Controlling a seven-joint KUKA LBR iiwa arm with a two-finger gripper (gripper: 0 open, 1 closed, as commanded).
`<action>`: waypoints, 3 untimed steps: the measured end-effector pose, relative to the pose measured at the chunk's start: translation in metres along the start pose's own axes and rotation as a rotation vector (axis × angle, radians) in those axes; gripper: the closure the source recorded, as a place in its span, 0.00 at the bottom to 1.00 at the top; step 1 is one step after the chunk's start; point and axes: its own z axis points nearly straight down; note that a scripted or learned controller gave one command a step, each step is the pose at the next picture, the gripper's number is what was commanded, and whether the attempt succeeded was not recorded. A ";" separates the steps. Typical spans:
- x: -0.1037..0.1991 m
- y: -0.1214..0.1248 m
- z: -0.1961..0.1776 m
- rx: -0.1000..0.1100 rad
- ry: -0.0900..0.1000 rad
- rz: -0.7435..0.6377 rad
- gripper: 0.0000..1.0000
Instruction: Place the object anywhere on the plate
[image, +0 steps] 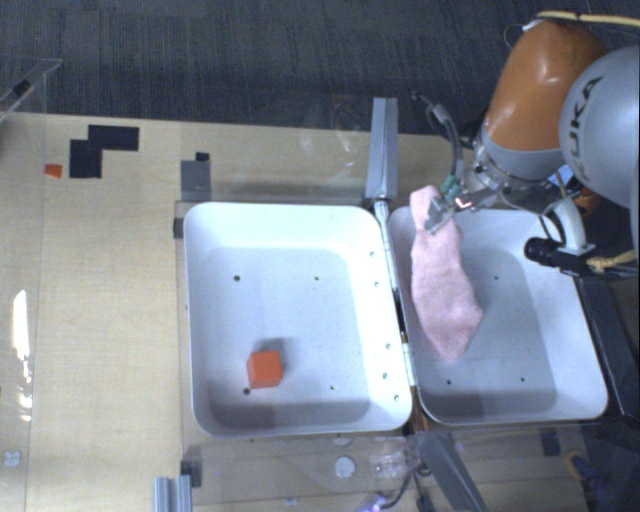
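Fingers (436, 212) pinching top edge of pink cloth (444, 290); cloth hangs below into right bin (520, 400).

1 fixed camera looks down at a slant from above the bench (100, 300), taking in both white bins (290, 320) whole from a middling height; the arm (560, 90) enters at the right.

Two white bins (200, 300), one orange block (265, 369), one pink cloth (443, 295).
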 end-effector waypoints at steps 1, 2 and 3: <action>0.000 0.003 -0.003 0.000 0.000 -0.004 1.00; 0.054 0.004 0.005 0.002 0.003 -0.408 1.00; 0.104 -0.001 -0.009 -0.002 0.002 -0.809 1.00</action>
